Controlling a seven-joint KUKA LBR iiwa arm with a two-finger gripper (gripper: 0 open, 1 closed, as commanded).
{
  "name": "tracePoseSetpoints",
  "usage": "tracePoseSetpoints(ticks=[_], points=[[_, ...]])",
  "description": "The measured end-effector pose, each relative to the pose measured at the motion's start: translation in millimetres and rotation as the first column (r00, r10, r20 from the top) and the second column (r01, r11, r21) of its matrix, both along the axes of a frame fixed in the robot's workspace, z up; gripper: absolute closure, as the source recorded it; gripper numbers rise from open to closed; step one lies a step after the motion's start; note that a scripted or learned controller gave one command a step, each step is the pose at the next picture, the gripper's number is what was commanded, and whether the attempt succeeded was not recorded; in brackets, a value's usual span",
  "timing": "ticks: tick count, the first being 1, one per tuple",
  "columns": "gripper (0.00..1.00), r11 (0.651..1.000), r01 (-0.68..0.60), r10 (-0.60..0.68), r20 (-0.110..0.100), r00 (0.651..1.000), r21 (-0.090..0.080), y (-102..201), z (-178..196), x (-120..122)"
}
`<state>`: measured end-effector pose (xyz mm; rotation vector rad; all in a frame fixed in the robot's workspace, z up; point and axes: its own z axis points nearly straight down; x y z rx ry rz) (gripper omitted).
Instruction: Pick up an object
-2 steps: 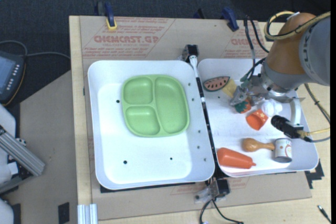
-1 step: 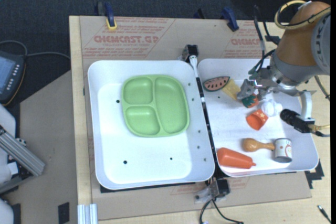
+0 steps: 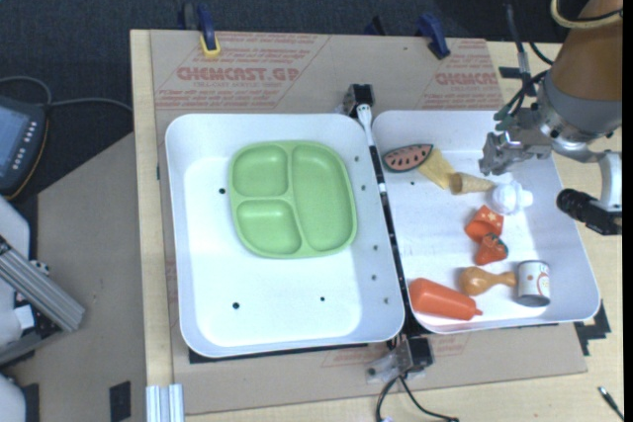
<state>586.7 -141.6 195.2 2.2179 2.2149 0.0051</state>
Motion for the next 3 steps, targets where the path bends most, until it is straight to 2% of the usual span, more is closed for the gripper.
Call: tracePoseSetpoints(ticks=[1, 2, 3], points=[[1.0, 1.0, -0.002, 0.002, -0.001, 1.0, 0.0, -0.4, 32.2, 1.3], [1.0, 1.0, -0.006, 0.006, -0.009, 1.0, 0.005, 50.8, 41.8, -15.0], [1.0, 1.0, -0.007, 0.007, -0.01, 1.0, 0.006, 105.5, 31.7, -27.2]])
